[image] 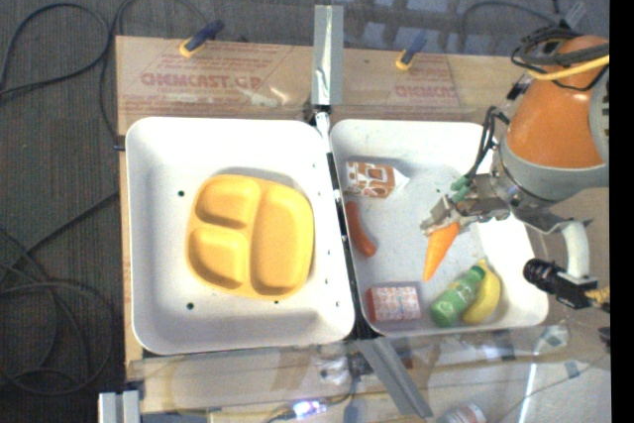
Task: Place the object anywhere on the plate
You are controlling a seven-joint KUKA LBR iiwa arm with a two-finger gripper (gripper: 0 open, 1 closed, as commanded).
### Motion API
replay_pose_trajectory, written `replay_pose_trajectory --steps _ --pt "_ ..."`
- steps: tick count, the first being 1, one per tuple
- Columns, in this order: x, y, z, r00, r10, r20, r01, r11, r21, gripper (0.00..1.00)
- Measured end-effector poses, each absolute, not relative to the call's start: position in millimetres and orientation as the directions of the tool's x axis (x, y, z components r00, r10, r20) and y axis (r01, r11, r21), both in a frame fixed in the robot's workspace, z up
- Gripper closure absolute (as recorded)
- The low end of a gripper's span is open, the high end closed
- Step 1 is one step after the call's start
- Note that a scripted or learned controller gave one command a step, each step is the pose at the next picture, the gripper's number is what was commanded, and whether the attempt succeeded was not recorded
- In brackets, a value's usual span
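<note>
Camera view: the claw [448,218] is clamped on the carrot [439,251] by its thick end, over the right bin [401,146]. Best now to lift clear, carry it level leftward, and lower over the yellow plate [253,233] in the left bin [158,154].

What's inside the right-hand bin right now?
In the right bin: a carrot at the gripper, a green bottle, a banana, a hot dog, a brown-and-white packet and a pink box. The arm covers its right edge.
</note>
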State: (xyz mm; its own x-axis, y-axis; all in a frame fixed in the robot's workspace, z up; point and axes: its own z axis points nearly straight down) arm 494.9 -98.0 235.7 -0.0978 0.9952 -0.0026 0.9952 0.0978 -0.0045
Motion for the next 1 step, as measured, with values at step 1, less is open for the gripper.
replay_pose_trajectory --steps 1 --pt "531.8 -4.6 182.3 -0.390 0.921 0.002 0.921 0.390 -0.004 1.00"
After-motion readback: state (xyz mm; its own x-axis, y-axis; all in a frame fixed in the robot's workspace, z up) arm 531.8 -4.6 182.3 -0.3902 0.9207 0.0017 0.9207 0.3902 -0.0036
